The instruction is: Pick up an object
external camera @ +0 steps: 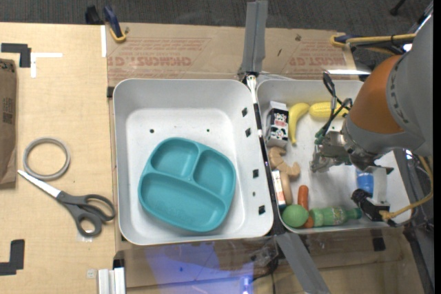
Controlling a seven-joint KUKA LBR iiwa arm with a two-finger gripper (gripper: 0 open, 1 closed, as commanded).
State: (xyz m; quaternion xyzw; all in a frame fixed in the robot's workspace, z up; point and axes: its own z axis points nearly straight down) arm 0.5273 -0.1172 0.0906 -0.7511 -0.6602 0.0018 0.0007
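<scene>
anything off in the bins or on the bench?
Nothing spilled or broken. The teal divided plate lies askew in the left bin. Scissors and a tape roll lie loose on the bench, outside both bins.

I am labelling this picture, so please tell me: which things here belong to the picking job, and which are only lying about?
For the job: end effector; right bin holding banana, green ball, carrot, green bottle, small printed box.

Lying about: teal divided plate in left bin; scissors; tape roll.
</scene>
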